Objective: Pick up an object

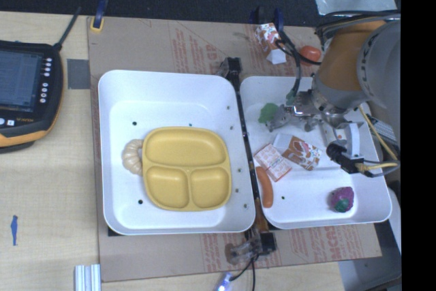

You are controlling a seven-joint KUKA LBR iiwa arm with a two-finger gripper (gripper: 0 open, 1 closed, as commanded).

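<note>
- Your claw (285,116) sat low in the right bin (381,211), close beside or touching the green object (268,111) near the bin's far-left corner; can't tell from this angle whether it gripped anything.
- Nothing was visibly between the tips, so don't log a grasp.
- Risk: the green object lay between claw and bin wall; a push could have jammed it into the wall instead of seating it.
- Risk: the patterned packet (302,152) and the pink-checked packet (272,161) lay just near-side of the claw; a sweep could have dragged them.
- The orange sausage (264,187) and the purple object (342,198) were well clear, low risk.
- The yellow tray (185,167) in the left bin (116,105) wasn't involved.
</note>
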